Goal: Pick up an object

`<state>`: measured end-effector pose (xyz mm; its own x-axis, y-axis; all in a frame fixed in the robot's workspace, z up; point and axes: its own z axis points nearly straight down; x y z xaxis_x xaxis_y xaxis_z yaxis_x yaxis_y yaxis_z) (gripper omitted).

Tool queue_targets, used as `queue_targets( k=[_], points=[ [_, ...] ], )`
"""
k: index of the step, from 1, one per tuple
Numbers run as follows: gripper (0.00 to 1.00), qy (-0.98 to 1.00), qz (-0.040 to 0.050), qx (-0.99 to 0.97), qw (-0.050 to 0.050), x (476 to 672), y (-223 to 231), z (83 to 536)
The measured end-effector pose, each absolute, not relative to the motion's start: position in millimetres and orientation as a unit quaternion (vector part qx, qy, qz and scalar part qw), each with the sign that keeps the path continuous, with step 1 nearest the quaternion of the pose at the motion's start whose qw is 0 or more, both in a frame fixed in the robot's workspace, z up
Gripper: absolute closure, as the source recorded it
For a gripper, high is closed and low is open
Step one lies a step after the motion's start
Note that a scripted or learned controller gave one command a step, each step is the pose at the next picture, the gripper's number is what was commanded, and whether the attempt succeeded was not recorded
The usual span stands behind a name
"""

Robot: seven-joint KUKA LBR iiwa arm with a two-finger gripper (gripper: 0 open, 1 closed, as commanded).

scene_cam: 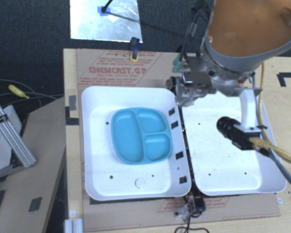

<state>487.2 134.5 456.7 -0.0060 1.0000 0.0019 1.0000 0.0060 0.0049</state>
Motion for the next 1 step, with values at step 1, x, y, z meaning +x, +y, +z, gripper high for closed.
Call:
queue_targets(
  k=[1],
  points=[
    [1.0,0.706,0.0001,0.708,0.0,486.7,94.8,428.6]
  ],
)
